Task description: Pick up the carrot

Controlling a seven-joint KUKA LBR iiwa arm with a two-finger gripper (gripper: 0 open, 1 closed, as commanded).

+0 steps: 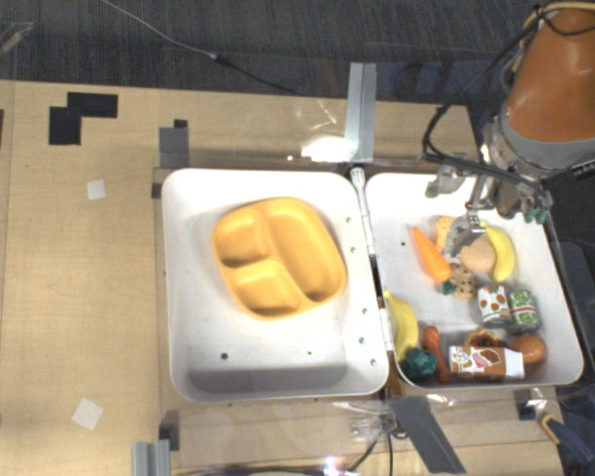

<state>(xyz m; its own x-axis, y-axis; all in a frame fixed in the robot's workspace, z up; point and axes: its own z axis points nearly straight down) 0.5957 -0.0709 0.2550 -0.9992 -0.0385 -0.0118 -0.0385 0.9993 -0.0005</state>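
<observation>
The gripper (468, 228) hangs in the right bin (565, 296), its fingers dark and blurred against the toys beneath, so I cannot tell how far apart they are or whether they hold anything. One carrot (430, 253) lies just left of it, tilted, among two bananas (502, 253), a bottle (486, 362) and small items too jumbled to count. The left bin (183, 266) holds one yellow tray (276, 256).
</observation>
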